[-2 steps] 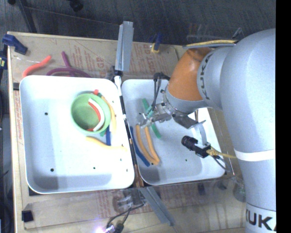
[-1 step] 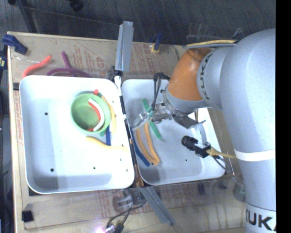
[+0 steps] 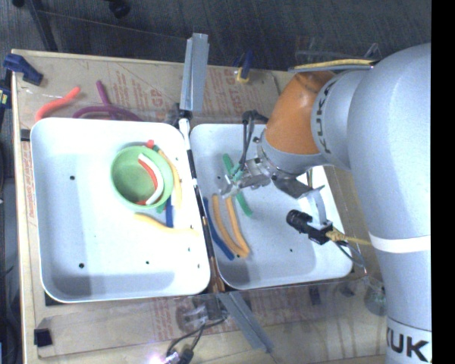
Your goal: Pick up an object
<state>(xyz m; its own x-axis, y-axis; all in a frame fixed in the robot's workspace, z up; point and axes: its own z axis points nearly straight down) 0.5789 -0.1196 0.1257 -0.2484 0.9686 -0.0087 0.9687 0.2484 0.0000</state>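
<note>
The grey arm (image 3: 383, 135) is seen reaching in from the right, its orange band (image 3: 296, 120) bent over the right bin (image 3: 288, 262), and the gripper (image 3: 236, 180) is lowered into the left half of that bin, close to the floor. Whether the gripper is spread or pressed together cannot be told, since its tip is blurred and partly hidden by the wrist. The bench (image 3: 121, 74) is spread beneath everything, and the left bin (image 3: 68, 226) is set well to the left of the gripper, edge to edge with the right bin. A green bowl (image 3: 130, 179) is found in the left bin, far left of the gripper and about level with it, and a red piece (image 3: 149, 167) is curved inside it. A yellow stick (image 3: 161, 222) is laid just below the bowl, left of and below the gripper. Nearer at hand, a blue stick (image 3: 216, 241) is stretched along the right bin's left wall, below and slightly left of the gripper. Two orange sticks (image 3: 236, 232) are laid side by side just below the gripper, near the blue stick. The green strips (image 3: 244, 204) are the closest things: one is seen right at the gripper's lower edge, and another pokes out just above it. It cannot be told whether either strip is touched.
</note>
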